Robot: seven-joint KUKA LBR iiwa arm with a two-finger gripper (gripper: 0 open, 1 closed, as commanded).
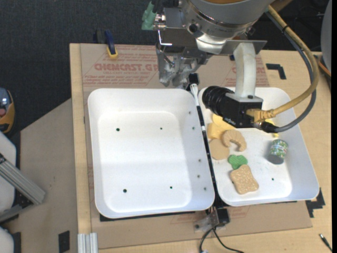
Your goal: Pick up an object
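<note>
My gripper (pixel 176 73) hangs over the far edge of the bench, just behind the seam between the two white bins, with nothing visibly in it. The right bin (pixel 295 183) holds several small objects. A yellow piece (pixel 215 129) lies beside a tan curved piece (pixel 233 139), with another tan piece (pixel 218 151) next to them. A little nearer the front are a small green piece (pixel 237 161) and a tan toast-like slab (pixel 244 180). A grey-green round object (pixel 277 149) sits apart at the right. The arm's bulk hides the bin's far left corner.
The left bin (pixel 142 157) stands beside the right one, sharing a narrow dark seam. Both rest on a brown cardboard sheet (pixel 126 65). A blue and yellow clamp (pixel 110 42) sits at the sheet's far left edge. A cable plug (pixel 216 217) lies at the front.
</note>
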